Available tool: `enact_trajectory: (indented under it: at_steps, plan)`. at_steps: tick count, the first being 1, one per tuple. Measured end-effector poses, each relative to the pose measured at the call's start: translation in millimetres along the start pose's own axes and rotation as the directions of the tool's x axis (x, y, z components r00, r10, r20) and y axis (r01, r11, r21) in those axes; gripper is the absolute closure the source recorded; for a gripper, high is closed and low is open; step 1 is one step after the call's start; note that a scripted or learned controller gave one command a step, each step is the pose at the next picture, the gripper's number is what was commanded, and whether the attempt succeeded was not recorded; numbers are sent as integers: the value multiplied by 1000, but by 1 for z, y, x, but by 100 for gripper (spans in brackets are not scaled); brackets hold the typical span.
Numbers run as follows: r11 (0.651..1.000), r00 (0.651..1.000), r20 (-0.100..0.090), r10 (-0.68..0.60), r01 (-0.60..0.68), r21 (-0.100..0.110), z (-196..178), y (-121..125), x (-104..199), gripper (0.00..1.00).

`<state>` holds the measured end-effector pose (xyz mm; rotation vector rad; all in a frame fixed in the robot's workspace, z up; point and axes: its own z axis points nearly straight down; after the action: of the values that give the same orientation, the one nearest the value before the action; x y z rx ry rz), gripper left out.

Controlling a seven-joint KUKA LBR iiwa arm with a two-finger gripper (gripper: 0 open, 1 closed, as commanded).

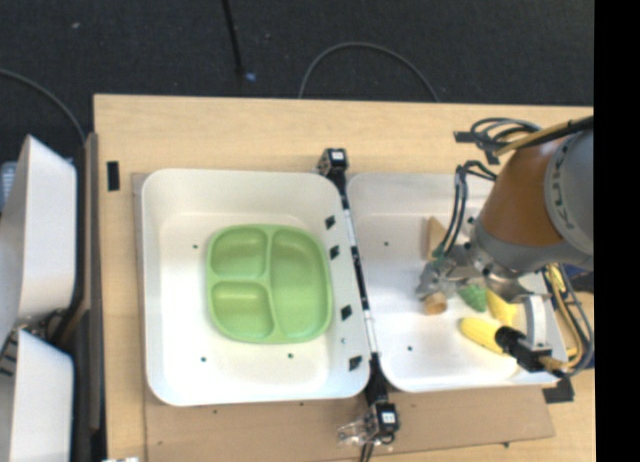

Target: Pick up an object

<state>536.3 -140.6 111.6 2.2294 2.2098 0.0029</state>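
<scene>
From my feed, the arm (535, 195) reaches in from the right and hangs low over the right bin (400, 345). Its gripper (440, 280) sits near the middle of that bin, just above a small tan object (434, 303); whether the jaws are clenched or released I cannot tell. A yellow banana-shaped toy (482, 333) lies just to the gripper's right, with a green piece (472, 297) beside it. The left bin (170, 350) on the wooden worktop (240, 135) holds a green divided plate (268, 283).
</scene>
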Motion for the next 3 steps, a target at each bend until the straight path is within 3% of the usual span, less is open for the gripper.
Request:
enact_trajectory:
  at_steps: [3]
  plan:
    - [1000,1000,2,-12,12,-5,-144,10,-10,100]
